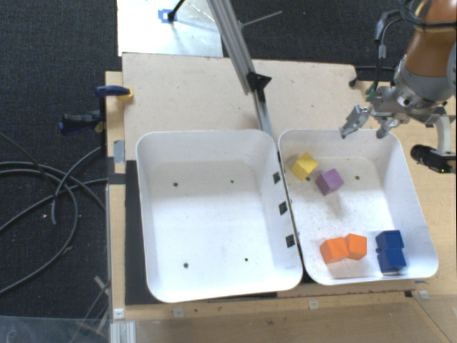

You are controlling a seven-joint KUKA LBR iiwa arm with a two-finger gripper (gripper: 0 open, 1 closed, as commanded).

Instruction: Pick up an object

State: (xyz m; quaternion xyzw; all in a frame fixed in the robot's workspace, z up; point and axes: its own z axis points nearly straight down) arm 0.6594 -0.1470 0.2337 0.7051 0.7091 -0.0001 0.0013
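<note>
My gripper (369,125) hangs open over the far edge of the right bin (414,191), with nothing between its fingers. Below and to its left lie a yellow block (304,166) and a purple block (329,181), close to each other in the far part of that bin. Along the bin's near side sit two orange blocks (343,249) touching each other and a blue block (390,251) at the near right corner.
The left bin (153,213) stands beside the right one, sharing a middle wall. A slanted metal pole (239,45) crosses the bench from the top toward the bins' divide. Cables lie on the floor at left.
</note>
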